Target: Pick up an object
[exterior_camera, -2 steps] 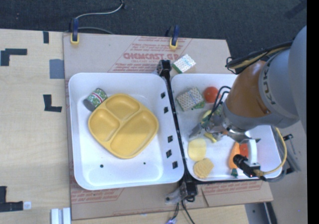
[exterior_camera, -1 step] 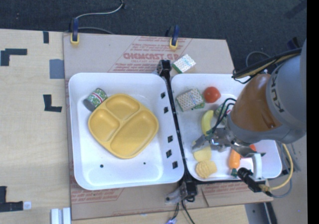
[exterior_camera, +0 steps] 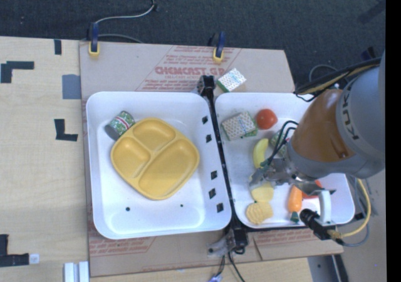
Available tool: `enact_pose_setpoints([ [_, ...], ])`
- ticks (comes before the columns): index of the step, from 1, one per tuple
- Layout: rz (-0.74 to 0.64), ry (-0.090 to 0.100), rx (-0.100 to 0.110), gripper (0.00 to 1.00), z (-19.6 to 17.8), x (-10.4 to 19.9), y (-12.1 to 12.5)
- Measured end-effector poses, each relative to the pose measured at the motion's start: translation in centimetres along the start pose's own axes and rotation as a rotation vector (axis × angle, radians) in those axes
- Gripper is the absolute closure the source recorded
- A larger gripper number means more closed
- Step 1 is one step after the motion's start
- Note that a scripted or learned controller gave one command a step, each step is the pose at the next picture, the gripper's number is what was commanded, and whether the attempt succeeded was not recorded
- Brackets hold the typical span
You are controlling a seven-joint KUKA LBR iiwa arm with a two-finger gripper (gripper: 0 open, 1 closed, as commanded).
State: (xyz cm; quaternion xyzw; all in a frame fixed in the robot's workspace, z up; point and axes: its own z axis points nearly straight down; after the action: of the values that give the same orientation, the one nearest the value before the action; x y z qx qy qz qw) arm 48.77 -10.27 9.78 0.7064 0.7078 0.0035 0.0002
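Note:
My gripper (exterior_camera: 265, 174) hangs low over the middle of the right bin (exterior_camera: 282, 100), below the grey arm with its orange band (exterior_camera: 319, 133). Just beside it lie a yellow-green banana-shaped piece (exterior_camera: 260, 151) on its upper side and a pale yellow chunk (exterior_camera: 262, 193) on its lower side. A round waffle-like biscuit (exterior_camera: 258, 212) and an orange carrot-like piece (exterior_camera: 294, 199) rest near the bin's front wall. A red tomato (exterior_camera: 267, 118) and a small patterned box (exterior_camera: 239, 125) sit toward the back. The arm hides part of the bin's right half.
The left bin (exterior_camera: 100, 168) holds a yellow divided plate (exterior_camera: 155, 157) and a green can (exterior_camera: 119, 124) at its back left. A small patterned packet (exterior_camera: 230, 79) lies on the cardboard behind the bins. Black clips (exterior_camera: 213, 149) line the divider between the bins.

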Motion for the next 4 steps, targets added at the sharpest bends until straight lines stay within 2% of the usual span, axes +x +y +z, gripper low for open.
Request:
enact_pose_setpoints([
  [1, 0.000, -0.005, 0.006, 1.00, -8.6, 5.1, 5.3],
  [2, 0.003, -0.005, 0.008, 1.00, -8.6, 2.1, -0.4],
  [3, 0.000, -0.004, 0.006, 1.00, -14.3, 8.1, -0.3],
  [4, 0.000, -0.004, 0.008, 1.00, -11.2, 17.4, 0.0],
])
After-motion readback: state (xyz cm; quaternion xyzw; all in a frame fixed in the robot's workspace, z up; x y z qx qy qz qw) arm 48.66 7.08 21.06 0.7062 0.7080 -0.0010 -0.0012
